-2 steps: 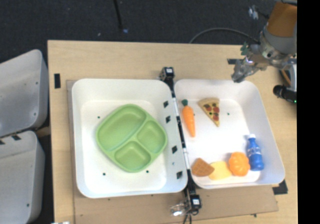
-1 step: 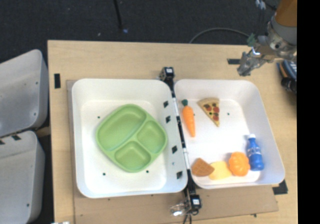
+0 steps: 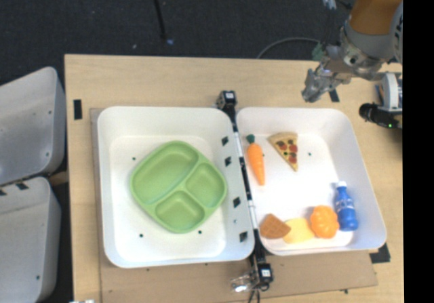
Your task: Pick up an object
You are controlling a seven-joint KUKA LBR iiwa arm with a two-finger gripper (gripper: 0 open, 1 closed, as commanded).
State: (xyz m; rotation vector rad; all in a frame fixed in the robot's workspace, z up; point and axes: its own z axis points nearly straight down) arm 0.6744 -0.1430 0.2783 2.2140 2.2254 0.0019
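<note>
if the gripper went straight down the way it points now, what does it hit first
Probably bare bench just beyond the right bin's far rim, not any toy; the gripper appears to hang outside the bin, though depth is unclear.

Single grey KUKA arm with its orange band (image 3: 374,5) enters from the upper right corner of the camera view. The orange section sits highest in frame, tapering down into a grey wrist housing (image 3: 366,43). From the wrist the arm angles down and to the left, ending in the grey two-finger gripper (image 3: 316,89). Gripper sits at the upper right of the view, tilted, pointing downward and leftward. Nothing is visible between its tips. The gripper is small and blurred at this scale, so its parts are hard to separate. A dark cable (image 3: 291,43) loops out leftward from beside the wrist.
</note>
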